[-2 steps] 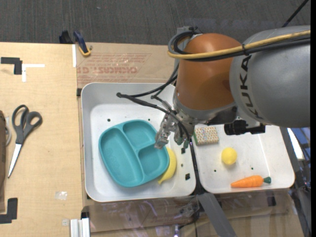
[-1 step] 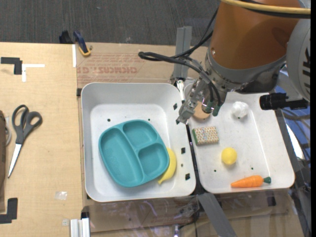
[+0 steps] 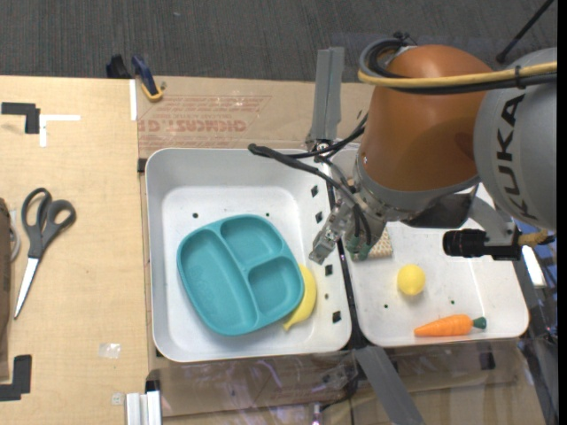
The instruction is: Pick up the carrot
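The little orange plastic carrot with a green top [image 3: 446, 327] lies flat at the near edge of the right white bin [image 3: 505, 277]. It looks light, hard and smooth, so its fat middle is best to pinch. The metal gripper [image 3: 341, 240] hangs near the bins' shared wall, well apart from it, holding nothing I can see.

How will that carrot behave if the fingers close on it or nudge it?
The carrot looks like a smooth, stiff toy, so it may slip from a pinch. Its tapered round body lies flat on the right bin, so a nudge would likely roll or swing it.
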`<state>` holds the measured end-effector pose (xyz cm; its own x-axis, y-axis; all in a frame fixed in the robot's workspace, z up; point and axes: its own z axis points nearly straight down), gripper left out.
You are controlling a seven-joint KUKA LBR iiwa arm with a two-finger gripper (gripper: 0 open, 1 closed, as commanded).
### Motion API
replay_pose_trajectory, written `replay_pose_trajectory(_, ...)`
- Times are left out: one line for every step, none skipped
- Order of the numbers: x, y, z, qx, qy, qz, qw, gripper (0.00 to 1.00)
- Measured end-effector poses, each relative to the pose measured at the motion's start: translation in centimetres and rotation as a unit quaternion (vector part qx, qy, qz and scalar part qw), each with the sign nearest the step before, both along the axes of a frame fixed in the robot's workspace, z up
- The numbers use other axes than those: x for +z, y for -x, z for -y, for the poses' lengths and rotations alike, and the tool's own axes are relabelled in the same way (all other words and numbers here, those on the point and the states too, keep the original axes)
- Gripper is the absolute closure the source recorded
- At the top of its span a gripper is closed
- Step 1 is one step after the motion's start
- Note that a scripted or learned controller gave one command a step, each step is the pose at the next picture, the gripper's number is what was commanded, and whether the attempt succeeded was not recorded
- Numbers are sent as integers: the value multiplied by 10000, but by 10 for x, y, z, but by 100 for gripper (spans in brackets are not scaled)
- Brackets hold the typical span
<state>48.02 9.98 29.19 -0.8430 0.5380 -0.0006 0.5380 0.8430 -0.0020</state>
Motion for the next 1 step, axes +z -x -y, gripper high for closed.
replay_pose_trajectory(-68, -7, -19, -769, 0, -7, 9970, 100)
